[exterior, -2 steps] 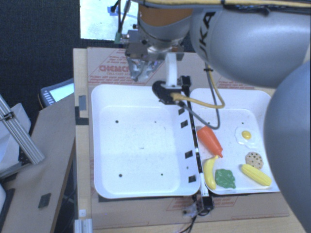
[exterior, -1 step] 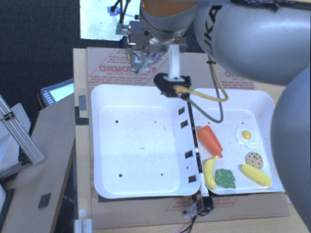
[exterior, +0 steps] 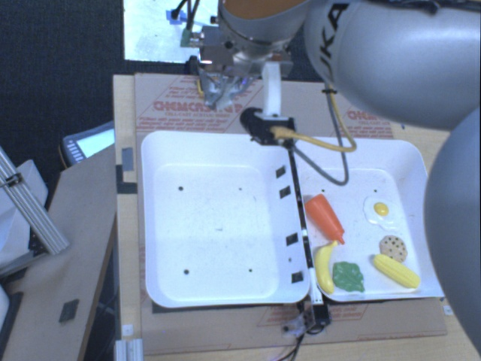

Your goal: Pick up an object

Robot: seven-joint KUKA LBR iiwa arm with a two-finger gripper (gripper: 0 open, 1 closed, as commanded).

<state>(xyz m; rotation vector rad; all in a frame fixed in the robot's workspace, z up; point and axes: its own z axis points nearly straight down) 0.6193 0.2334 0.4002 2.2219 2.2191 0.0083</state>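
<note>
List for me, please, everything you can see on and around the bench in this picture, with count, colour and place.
Bins: two, white, side by side on the bench.
Carrot: one, orange, right bin near the divider.
Banana: one, yellow, right bin, front left, beside the green piece.
Leafy green piece: one, green, right bin, front.
Fried egg: one, white with yellow yolk, right bin, toward the right.
Cookie: one, tan with dark specks, right bin, in front of the egg.
Corn cob: one, yellow, right bin, front right.
Cardboard sheet: one, brown with red print, under the bins.
Arm: one, grey with orange band, reaching in from the right.
Gripper: one, metallic, above the cardboard behind the left bin.
</note>
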